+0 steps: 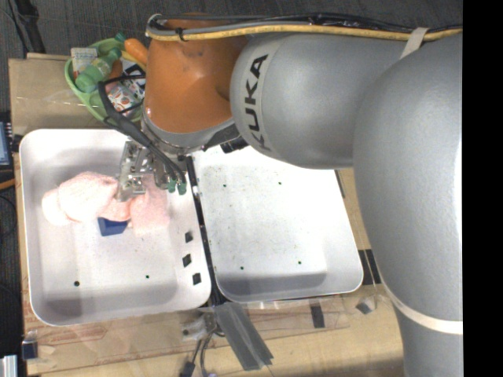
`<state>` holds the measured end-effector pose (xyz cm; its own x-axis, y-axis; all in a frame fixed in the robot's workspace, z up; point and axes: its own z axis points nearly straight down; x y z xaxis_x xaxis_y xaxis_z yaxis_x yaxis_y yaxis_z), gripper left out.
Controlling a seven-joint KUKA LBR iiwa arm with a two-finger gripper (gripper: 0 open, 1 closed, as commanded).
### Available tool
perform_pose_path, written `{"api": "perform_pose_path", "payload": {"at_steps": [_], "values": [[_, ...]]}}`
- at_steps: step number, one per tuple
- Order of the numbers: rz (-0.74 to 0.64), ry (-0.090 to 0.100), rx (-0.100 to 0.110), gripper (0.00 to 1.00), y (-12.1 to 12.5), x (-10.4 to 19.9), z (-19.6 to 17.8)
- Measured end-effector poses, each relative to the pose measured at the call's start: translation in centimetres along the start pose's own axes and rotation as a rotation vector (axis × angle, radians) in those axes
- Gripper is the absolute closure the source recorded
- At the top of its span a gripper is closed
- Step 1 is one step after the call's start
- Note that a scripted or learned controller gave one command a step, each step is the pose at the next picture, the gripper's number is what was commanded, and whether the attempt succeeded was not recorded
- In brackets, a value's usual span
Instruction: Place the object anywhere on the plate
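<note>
— Gripper (132,181), metal two-finger type: location?
— Low in the left shallow white bin (47,289), over the pale pink round plate (78,197). Finger spread: cannot tell.
— Small blue block-shaped object (112,226)?
— Just beside the plate's lower right edge, beneath the gripper; whether gripped, cannot tell.

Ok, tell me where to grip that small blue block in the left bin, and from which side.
Judging from this view, grip the blue block across its two long sides, coming straight down. It lies low on the pink plate in the left bin, so only its top is free, and the gripper already hangs just above it.
</note>
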<state>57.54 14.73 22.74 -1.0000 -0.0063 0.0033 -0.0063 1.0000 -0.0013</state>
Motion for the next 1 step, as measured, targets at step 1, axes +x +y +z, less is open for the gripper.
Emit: {"api": "perform_pose_path", "payload": {"at_steps": [1], "values": [[0.000, -0.001, 0.000, 0.00, -0.03, -0.02, -0.02]]}}
